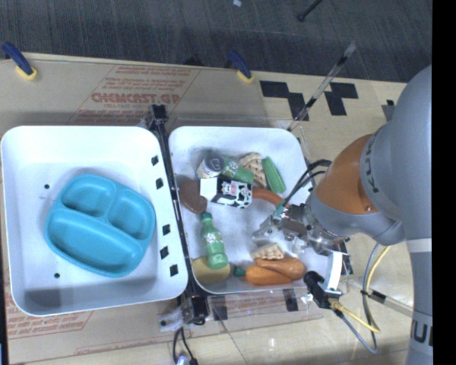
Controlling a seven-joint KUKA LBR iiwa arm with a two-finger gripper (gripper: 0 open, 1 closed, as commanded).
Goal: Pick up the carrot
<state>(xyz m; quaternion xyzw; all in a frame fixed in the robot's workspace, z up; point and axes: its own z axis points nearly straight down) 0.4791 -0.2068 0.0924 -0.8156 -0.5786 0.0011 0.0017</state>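
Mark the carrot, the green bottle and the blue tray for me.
carrot (267, 275): camera view, middle of its orange body.
green bottle (212, 241): camera view, its label.
blue tray (99, 223): camera view, ridge between compartments.

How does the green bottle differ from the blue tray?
The green bottle lies in the right bin among toy food; the blue tray lies in the left bin. The bottle is slim and small; the tray is broad, flat and has compartments. Both rest inside white bins.
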